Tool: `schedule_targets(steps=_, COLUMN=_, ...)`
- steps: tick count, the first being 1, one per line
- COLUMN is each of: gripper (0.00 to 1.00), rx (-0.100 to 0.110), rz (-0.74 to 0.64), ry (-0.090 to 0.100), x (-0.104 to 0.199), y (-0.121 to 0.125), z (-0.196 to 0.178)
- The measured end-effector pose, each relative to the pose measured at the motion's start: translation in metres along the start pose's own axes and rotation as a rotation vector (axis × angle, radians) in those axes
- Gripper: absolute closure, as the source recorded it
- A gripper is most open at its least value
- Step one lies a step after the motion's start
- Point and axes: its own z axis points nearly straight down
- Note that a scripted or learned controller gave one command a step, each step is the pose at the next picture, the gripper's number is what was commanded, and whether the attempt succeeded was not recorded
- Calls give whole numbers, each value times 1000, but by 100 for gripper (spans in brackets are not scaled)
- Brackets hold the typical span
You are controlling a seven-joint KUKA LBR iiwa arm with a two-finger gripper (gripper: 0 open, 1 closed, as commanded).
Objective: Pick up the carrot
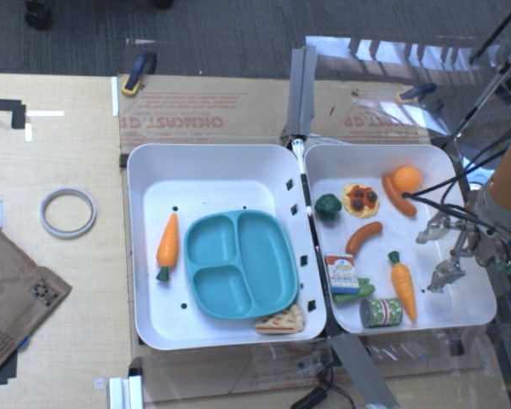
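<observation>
The gripper hangs low over the right bin, fingers spread and holding nothing. A carrot lies just left of it, between a can and a sausage; another carrot sits in the left bin. Approach step: next, shift left, align, descend, close.

Two white bins; in the left one a teal divided plate and an orange carrot with a green top; in the right one an orange carrot with a green top, an orange ball, a reddish-orange sausage, a dark green lump, a green can, and a red-and-white carton; the bench pale tan wood.
</observation>
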Motion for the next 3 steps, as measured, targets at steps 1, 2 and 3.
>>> schedule_targets(steps=1, gripper=0, rx=-3, rz=-708, ry=4, x=7, y=30, z=25)
schedule_targets(steps=2, gripper=100, rx=-4, rz=-704, ry=-1, x=5, y=31, z=15)
schedule_targets(steps=3, gripper=100, rx=-1, rz=-131, ry=5, x=11, y=85, z=23)
